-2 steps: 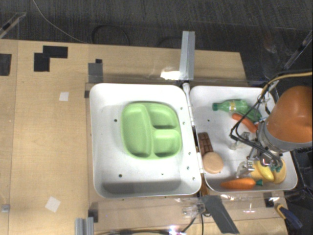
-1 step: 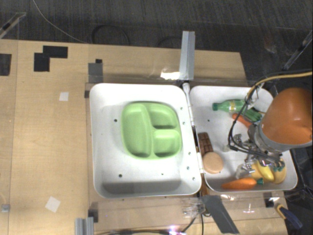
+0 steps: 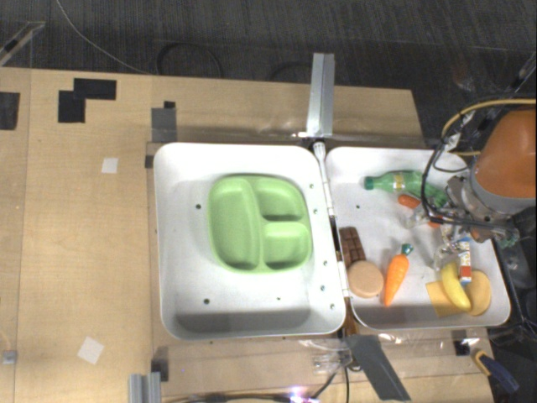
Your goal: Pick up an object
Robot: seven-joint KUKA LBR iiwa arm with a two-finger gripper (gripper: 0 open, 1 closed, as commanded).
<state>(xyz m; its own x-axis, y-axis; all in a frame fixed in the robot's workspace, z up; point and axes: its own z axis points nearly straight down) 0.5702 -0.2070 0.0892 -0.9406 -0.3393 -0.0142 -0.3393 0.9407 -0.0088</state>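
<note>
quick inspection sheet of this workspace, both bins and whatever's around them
surface: wooden bench bearing left bin and right bin, side by side
job's things: in right bin, green bottle, carrot, banana, chocolate bar, round biscuit
clutter: green divided tray in left bin
grippers: hand low over right bin, fingers unclear
cables: black cable looping by the arm
surroundings: dark carpet

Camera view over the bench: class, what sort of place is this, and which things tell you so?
Most likely a robotics lab set up for grasping trials. A robot arm reaches over two white bins fixed to a wooden bench, with toy food such as a carrot and banana laid out for picking.
</note>
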